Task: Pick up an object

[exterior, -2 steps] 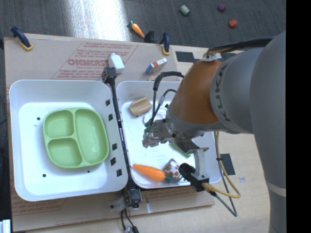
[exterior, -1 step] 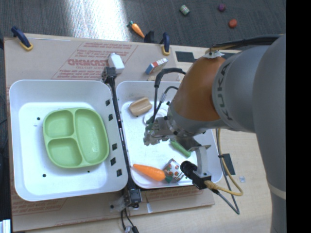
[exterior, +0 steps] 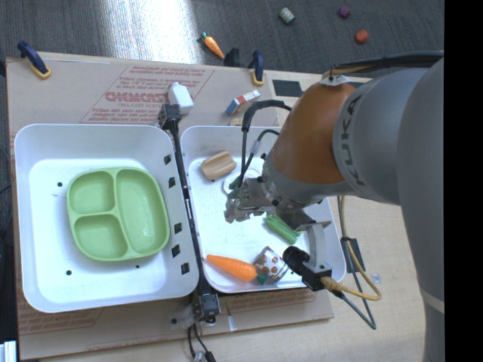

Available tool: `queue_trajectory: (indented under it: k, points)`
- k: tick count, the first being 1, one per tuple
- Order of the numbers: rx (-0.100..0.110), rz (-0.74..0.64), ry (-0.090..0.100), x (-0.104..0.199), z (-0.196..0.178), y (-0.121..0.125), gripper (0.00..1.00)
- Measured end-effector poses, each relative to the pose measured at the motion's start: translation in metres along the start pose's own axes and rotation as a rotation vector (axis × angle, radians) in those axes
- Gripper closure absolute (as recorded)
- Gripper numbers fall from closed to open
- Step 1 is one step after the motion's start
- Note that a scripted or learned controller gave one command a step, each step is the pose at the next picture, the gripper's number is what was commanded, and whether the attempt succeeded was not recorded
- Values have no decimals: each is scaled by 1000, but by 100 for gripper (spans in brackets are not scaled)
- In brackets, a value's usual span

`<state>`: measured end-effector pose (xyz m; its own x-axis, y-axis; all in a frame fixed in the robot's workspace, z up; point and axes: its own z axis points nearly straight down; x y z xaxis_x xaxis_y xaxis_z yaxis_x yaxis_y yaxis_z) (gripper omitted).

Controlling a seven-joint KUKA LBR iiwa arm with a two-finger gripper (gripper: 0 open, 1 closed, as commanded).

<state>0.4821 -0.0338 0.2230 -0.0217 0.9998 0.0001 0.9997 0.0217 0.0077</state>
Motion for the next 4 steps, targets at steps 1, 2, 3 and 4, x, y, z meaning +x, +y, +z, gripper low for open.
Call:
queue_trajectory:
  k: [1, 2, 3, 4]
  points:
    - [-2, -5, 0, 0, -10, 1, 100]
    - [-5, -11, 0, 1, -21, 3, 100]
    - [8, 14, -1, 73, -8, 7, 100]
    - [10, 16, -2, -31, 31, -7, 100]
